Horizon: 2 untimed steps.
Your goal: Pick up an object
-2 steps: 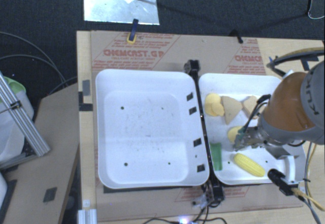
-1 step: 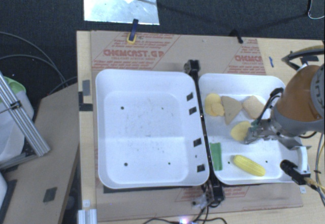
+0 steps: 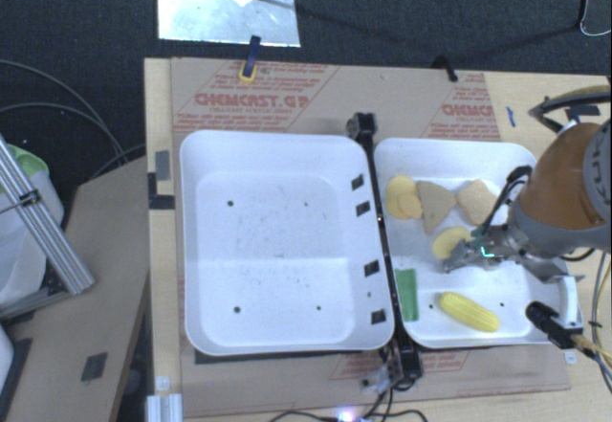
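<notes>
The grey arm with the orange band reaches in from three o'clock, and its claw is low inside the right shallow white bin, near the middle of this bin. The claw tip is touching or just beside a small round yellow piece; I cannot tell if it is released or clenched, because the metal parts are small and blurred there. No object is seen lifted. I judge that the step in hand is the approach or the closing on this yellow piece. Other candidates lie near: a yellow corn cob at five o'clock of the claw, a flat green block at the bin's left wall, a tan wedge-shaped piece and a pale yellow lumpy piece at eleven o'clock. The next move calls for a firm closing and a straight lift, without pushing the neighbours. The left white bin carries nothing to pick.
</notes>
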Tool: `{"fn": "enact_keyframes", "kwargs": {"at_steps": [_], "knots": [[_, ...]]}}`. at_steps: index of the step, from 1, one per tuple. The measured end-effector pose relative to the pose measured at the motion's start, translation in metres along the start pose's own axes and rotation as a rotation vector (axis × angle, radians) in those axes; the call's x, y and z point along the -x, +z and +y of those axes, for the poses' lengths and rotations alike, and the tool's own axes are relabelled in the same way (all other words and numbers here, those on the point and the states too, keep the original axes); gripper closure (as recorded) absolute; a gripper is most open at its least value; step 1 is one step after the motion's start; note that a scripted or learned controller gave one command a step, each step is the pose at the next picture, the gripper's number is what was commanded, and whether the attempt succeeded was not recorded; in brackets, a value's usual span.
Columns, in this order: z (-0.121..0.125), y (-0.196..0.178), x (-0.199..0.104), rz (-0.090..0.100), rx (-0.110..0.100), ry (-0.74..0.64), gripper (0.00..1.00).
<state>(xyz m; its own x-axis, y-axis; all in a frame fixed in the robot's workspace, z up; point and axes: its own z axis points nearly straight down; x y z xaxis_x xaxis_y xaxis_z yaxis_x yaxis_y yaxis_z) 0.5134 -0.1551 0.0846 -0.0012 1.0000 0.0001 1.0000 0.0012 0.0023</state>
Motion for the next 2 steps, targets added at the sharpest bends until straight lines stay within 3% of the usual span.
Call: {"fn": "enact_keyframes", "kwargs": {"at_steps": [1,2], "knots": [[0.089,-0.001,-0.003,-0.002,0.007,-0.007,0.00],[0.062,0.000,0.041,-0.002,-0.001,0.003,0.00]]}}
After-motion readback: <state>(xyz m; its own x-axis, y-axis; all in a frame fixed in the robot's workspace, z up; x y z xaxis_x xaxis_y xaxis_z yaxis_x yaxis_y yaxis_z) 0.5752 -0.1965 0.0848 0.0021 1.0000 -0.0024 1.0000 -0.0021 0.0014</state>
